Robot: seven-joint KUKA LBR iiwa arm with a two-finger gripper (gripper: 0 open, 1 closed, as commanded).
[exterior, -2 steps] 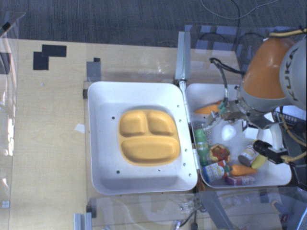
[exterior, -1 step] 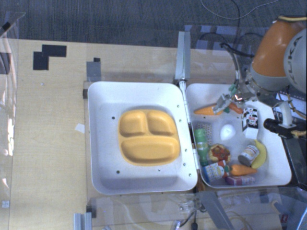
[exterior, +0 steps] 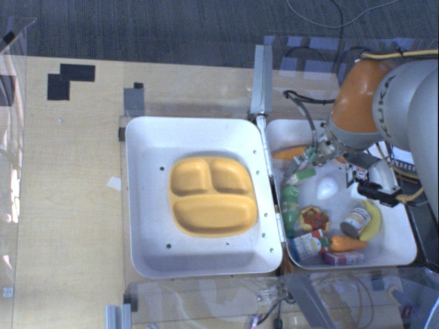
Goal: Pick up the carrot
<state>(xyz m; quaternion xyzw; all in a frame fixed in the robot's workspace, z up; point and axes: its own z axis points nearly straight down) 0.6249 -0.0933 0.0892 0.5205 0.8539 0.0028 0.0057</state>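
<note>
The carrot (exterior: pixel 346 243) lies at the near side of the right bin (exterior: pixel 405 252). It is orange and points toward the right. It looks like a toy carrot, so I think it is light, hard and smooth. A smooth thing can slip, so a good place to grab it is the thick middle, with one finger on each long side. The thin tip would be easy to lose.

Many things crowd around the carrot. A purple box (exterior: pixel 343 258) touches it on the near side. A small packet (exterior: pixel 306 244) sits just to its left. A little can (exterior: pixel 356 220) stands just behind it, and a yellow banana (exterior: pixel 374 221) curves beside the can on the right. A red and yellow pizza toy (exterior: pixel 314 218) lies a bit further back on the left, with green things (exterior: pixel 290 204) beside it. That leaves little room for fingers.

The gripper (exterior: pixel 310 162) is at the far left part of the same bin, well apart from the carrot. The carrot is nearer and to the right of it. I cannot tell how the gripper is set, because it is small and dark here. An orange thing (exterior: pixel 288 153) lies at the far edge, close to the gripper; I cannot tell what it is.

The left bin (exterior: pixel 144 184) holds a yellow tray (exterior: pixel 212 195).
</note>
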